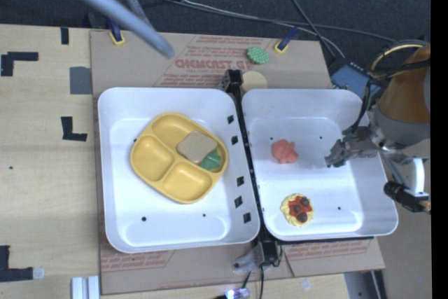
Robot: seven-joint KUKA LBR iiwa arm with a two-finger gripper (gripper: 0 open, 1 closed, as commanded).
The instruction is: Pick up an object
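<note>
Pink lumpy object (pixel 283 150) lies near round pizza toy (pixel 297 209).

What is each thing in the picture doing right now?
Yellow divided plastic plate: flat in the left white bin.
Tan bread slice: lying on the plate.
Green toy piece: on the plate, touching the bread.
Pink lumpy toy: lying loose in the right white bin.
Small round toy pizza: lying flat, topping up.
Gripper: low in the right bin, beside the pink toy, not touching.
</note>
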